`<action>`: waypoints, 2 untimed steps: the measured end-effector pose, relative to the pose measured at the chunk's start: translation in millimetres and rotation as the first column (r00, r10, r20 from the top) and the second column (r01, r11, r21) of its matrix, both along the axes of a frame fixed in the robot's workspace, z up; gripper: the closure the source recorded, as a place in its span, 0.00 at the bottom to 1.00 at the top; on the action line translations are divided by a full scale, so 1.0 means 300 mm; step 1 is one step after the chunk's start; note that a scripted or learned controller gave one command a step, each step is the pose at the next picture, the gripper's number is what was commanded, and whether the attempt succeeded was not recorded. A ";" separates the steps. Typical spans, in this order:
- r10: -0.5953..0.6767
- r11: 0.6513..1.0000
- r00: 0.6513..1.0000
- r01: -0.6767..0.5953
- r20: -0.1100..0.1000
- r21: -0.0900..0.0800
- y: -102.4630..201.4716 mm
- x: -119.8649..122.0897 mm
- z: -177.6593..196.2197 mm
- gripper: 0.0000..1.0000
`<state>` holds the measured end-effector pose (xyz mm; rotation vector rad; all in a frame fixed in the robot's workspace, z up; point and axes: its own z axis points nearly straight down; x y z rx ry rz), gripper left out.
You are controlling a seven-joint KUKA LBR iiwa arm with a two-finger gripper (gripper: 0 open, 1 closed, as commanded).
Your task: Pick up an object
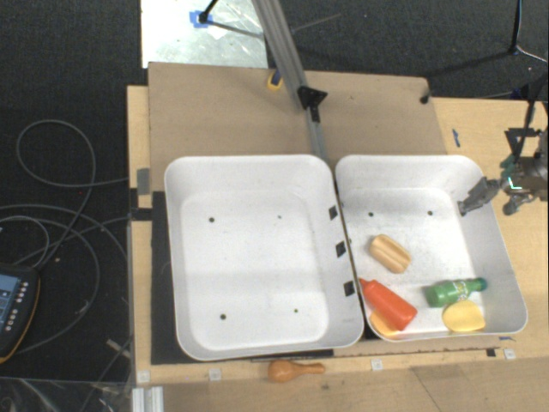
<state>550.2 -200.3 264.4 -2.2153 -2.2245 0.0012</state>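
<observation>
From where I sit, everything worth grabbing lies to the left of and below the end effector (493, 193), which hangs at the upper right rim of the right bin (403, 178); I cannot tell its state. Reading left to right: the red-orange piece (389, 304) is farthest, the tan bun-like roll (389, 253) is the nearest target and lies with its long axis running diagonally, then the green bottle (453, 291) lying on its side and the yellow lemon-like piece (464, 317) just under it. I judge the roll the easiest reach, since it sits apart from the others.
</observation>
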 end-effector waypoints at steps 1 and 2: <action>0.001 1.000 1.000 -0.001 0.004 -0.001 0.001 0.003 0.007 0.00; -0.004 1.000 1.000 0.004 -0.001 0.000 -0.019 0.002 -0.195 0.00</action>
